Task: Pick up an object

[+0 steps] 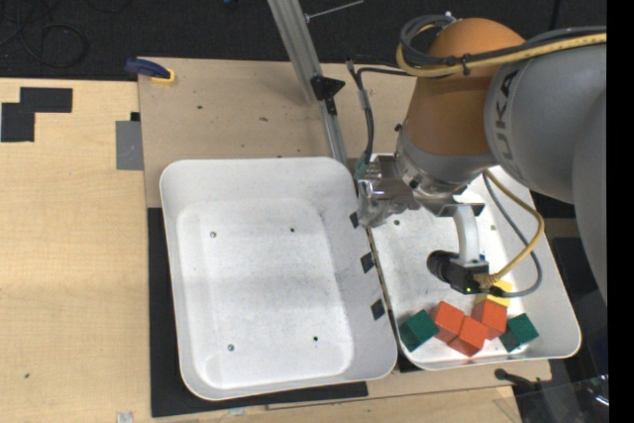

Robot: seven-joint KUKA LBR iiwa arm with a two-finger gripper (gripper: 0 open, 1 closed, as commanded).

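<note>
Bright light is shining down on the left bin [263,272], making its white floor glow. A soft grey shadow is lying across its upper half. Behind the bin everything is looking dark and dim. The picture is looking a little grainy, not blurry.

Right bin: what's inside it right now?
At the right bin's near end lies a cluster of blocks: orange ones flanked by two green ones. The arm covers the bin's far part, so anything there is hidden.
</note>
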